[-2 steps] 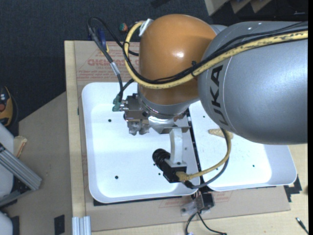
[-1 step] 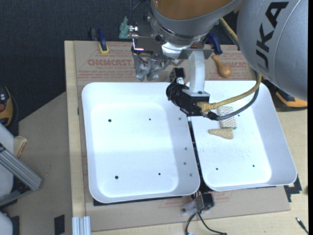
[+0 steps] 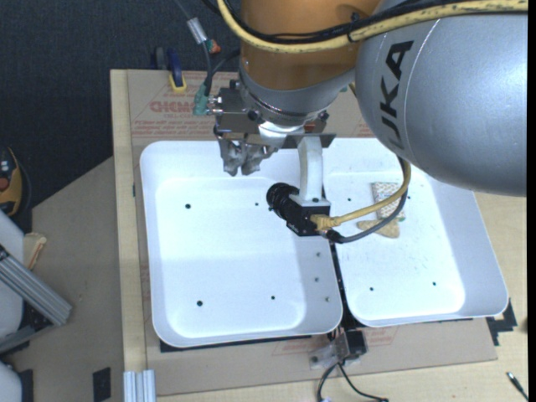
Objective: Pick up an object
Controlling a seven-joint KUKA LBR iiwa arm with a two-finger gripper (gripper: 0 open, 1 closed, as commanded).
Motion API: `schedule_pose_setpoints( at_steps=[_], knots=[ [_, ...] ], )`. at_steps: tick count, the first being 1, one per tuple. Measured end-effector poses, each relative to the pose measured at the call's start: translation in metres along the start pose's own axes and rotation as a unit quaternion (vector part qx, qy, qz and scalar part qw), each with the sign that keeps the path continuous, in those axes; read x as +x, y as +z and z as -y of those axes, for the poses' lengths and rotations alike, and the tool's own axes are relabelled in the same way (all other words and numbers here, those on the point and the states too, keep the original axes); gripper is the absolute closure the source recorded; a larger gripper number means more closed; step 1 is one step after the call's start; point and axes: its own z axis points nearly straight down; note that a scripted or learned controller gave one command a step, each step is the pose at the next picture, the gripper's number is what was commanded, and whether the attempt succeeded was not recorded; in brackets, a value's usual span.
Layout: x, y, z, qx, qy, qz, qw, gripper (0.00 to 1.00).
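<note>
Gripper (image 3: 241, 164) is hanging over the far edge of the left bin (image 3: 167, 224), near that bin's far right part, with its two fingers (image 3: 232, 161) pointing down and standing close together; nothing is showing between them, so it is carrying nothing. Above it, the grey flange, the orange band (image 3: 301, 32) and the large grey link of the arm (image 3: 452, 82) are reaching in from the right and covering the far right corner of the bench (image 3: 134, 141). A black cable fitting (image 3: 289, 208) with a yellow-sleeved cable is hanging just beside the gripper, over the wall shared by the two bins.

The only loose object in sight, a small tan, speckled piece (image 3: 387, 208), is lying in the right bin (image 3: 469, 258), toward its far edge and nearer the shared wall than the outer right wall; the cable is crossing in front of part of it. What it is made of cannot be told. The gripper is standing well apart from it, over the other bin.

Doing the step well is likely calling for the following: the fingers should be spreading wider before any descent, since they are too narrow to straddle the piece; the wrist should be travelling across the shared wall while staying high enough to clear it; the fingers should be coming down on either side of the piece's shorter span, because it looks flat and low and could slide away from a one-sided touch. The dangling cable may be brushing the piece during the approach and shifting it.
</note>
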Motion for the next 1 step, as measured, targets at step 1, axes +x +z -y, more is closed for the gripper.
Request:
schedule_pose_setpoints(
  at_steps=[1],
  knots=[
    [-0.0878, -0.0546, 0.043, -0.006, 0.003, -0.002, 1.0, 1.0]
  ],
)
